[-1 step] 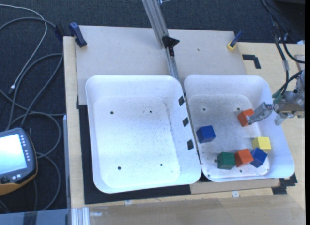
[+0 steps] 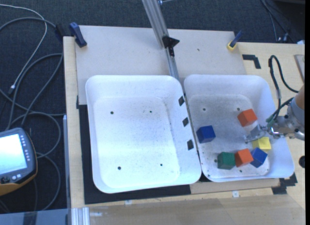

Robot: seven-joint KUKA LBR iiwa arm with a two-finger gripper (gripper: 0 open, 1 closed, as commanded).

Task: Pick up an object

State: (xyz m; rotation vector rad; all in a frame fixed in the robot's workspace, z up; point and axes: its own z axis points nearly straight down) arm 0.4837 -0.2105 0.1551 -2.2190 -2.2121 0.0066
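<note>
Reaching in from the right edge of the camera view, the arm brings its pincer [image 2: 253, 135] low over the right bin [image 2: 220, 86], which serves as the landmark for everything else. The metal tip sits inside that bin near its right wall, between an orange block [image 2: 247, 117] toward the bin's far side and a yellow block [image 2: 264, 143] just beside the tip on the near side. Whether the pincer is spread or clenched cannot be told at this size and slant, and no block shows between its tips. Along the bin's near wall lies a tight cluster: a green block [image 2: 225, 160], a second orange block [image 2: 243, 157] touching it, and a dark blue block [image 2: 259, 157] pressed against that one, right below the yellow block. A lone blue block [image 2: 206, 133] rests apart from the cluster, toward the bin's left wall. To the left of the right bin, touching it along a shared edge with small black clips, sits the left bin [image 2: 97, 88], its white floor speckled with dark dust. Both bins rest on a pale desk [image 2: 121, 50]. Beyond the right bin's far left corner, a slanted metal rail [image 2: 154, 13] runs up and away. Well to the left of both bins, off the desk, a handheld pendant [image 2: 14, 158] with a lit screen lies on dark carpet among cables.
</note>
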